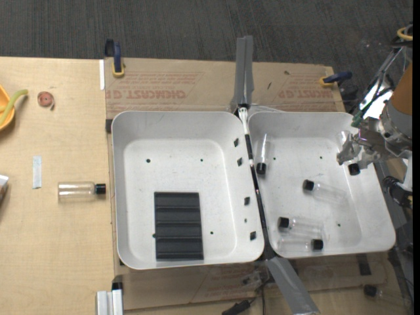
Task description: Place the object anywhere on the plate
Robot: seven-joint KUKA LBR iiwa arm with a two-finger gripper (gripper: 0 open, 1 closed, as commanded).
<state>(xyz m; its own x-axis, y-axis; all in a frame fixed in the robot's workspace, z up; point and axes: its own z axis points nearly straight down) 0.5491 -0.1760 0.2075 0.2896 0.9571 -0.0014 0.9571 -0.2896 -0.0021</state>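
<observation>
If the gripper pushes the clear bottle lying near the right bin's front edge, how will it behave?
The clear bottle lies on its side, so it probably rolls. It looks empty, likely light. Its smooth wall may slip between fingers.

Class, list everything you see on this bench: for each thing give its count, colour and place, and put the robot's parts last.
Bins: two, white, side by side: left, right.
Plate: one, dark ribbed, left bin, front.
Vials: four, clear with black caps, right bin.
Bottle: one, clear, black cap, bench left of the bins.
Clamps: two, blue-yellow, back edge.
Arm: grey and orange, right side.
Gripper: above the right bin's far right.
</observation>
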